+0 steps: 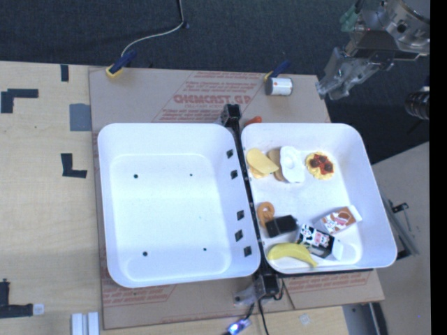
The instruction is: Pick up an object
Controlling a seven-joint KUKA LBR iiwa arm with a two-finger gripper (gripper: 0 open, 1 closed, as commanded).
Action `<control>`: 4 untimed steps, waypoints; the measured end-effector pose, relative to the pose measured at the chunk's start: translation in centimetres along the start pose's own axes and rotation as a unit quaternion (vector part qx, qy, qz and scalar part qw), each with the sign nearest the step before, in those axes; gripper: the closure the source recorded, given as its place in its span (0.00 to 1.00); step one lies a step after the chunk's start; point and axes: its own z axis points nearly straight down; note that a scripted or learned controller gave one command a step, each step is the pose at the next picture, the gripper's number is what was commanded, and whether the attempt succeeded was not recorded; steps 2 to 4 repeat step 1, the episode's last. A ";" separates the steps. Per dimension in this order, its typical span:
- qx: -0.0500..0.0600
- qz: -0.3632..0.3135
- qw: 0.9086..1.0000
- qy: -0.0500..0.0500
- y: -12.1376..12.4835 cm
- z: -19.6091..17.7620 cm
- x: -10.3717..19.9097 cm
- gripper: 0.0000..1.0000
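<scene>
The right bin (363,160) holds several small items: a yellow slice (261,162), a white piece (292,165), a small round pizza-like disc (320,165), a brown ring (265,211), a black block (282,225), a black-and-white carton (316,239), a red-and-white packet (339,220) and a banana (292,255). My gripper (336,81) hangs high beyond the bin's far right corner, above the dark floor, well away from all the items. Nothing shows between its fingers.
The left bin (167,201) lies beside the right one, joined by a black hinge strip (241,187). Both rest on a cardboard sheet (195,100). A small white cylinder (281,86) and blue clips sit at the sheet's far edge. A cable (174,19) trails on the dark floor.
</scene>
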 end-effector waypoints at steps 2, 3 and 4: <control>0.009 -0.004 1.000 0.001 -6.4 11.7 8.2 1.00; 0.009 -0.004 1.000 0.001 -6.4 11.7 8.2 1.00; 0.009 -0.004 1.000 0.001 -6.4 11.7 8.2 1.00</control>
